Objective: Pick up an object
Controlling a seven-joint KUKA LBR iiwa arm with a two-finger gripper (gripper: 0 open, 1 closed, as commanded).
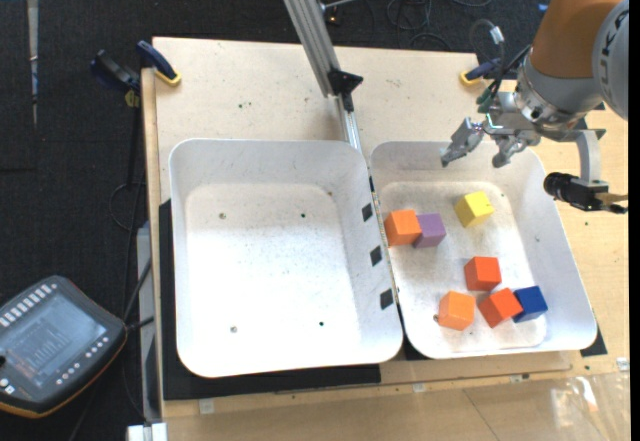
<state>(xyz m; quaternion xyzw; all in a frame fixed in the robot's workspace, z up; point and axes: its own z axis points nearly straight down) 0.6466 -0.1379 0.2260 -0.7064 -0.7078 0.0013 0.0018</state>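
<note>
The right bin [560, 259] holds several small blocks. A yellow block [475, 208] lies toward the back, with an orange block [402, 226] touching a purple block [430, 229] to its left. Nearer the front sit a red-orange block [483, 272], an orange block [457, 310], another red-orange block [499, 307] and a blue block [530, 302]. My gripper [482, 148] hovers above the bin's back edge, open, with nothing between its fingers. It is behind the yellow block and higher up.
The left bin [200, 229] stands beside the right one. A slanted metal pole [305, 14] reaches down to the divide between the bins. Clamps [150, 64] grip the bench's back corners. A teach pendant [50, 344] lies at the lower left.
</note>
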